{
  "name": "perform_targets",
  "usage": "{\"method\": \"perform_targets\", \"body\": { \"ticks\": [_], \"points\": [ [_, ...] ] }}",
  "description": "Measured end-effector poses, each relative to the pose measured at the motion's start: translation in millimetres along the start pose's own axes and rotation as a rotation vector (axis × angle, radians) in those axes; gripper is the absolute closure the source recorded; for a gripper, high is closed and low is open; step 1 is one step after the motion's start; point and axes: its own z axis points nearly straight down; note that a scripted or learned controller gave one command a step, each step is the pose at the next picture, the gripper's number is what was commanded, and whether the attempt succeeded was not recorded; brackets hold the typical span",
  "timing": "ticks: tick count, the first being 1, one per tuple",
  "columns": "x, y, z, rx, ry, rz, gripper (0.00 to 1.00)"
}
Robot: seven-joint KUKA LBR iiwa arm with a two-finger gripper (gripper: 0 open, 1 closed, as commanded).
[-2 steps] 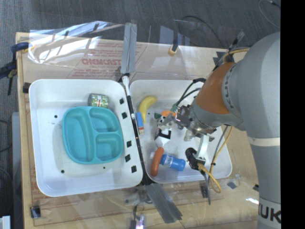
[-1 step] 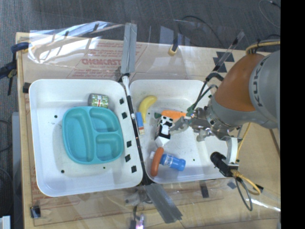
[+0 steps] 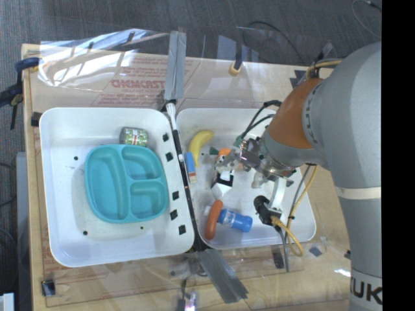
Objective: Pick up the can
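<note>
The can (image 3: 133, 135) lies in the left bin (image 3: 58, 193), upper centre-left of the frame, touching the teal tray (image 3: 126, 183). The gripper (image 3: 228, 167) hangs over the right bin (image 3: 305, 222), arm bent in from the right. Reaching has not begun; next it must cross leftward. Whether its fingers are apart I cannot tell.

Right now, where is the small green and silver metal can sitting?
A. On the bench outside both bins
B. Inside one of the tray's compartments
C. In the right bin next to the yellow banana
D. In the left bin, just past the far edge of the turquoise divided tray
D: the small green and silver metal can lies in the left white bin, at the far edge of the turquoise divided plastic tray.
</note>
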Motion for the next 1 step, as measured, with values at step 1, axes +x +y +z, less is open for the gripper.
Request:
{"method": "perform_targets", "body": {
  "ticks": [1],
  "points": [
    [-37.5,-26.5,-66.6,0.026,-0.005,-0.193,0.0]
  ]
}}
